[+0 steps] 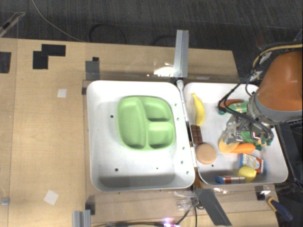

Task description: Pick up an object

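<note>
gripper [235, 135] low over carrot [239, 148] — right bin [213, 122]

One fixed camera looks down at a slant from above the bench [42, 141], far enough back to take in both white bins: the left bin [102, 174] near frame centre, the right bin [279, 171] beside it toward the right edge
</note>
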`<state>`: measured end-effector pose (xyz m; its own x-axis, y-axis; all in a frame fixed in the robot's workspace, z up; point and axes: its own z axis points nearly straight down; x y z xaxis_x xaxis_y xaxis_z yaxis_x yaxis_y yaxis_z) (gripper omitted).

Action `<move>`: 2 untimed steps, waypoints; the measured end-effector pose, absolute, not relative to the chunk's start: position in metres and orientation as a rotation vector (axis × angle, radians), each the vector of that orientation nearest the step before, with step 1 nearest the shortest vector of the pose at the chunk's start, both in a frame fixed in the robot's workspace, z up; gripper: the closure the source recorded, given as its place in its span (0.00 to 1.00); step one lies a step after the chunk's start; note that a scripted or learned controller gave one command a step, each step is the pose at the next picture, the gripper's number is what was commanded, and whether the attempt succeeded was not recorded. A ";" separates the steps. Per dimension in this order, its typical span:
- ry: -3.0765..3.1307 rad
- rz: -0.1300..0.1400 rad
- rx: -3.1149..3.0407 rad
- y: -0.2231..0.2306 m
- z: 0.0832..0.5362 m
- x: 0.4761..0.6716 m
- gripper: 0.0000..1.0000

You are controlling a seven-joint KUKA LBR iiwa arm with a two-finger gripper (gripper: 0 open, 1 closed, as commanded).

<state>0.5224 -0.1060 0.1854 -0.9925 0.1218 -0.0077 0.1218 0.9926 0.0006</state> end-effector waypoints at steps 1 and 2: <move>3.110 -0.006 -0.354 -0.162 0.237 0.533 1.00; 3.111 0.001 -0.362 -0.113 0.224 0.574 1.00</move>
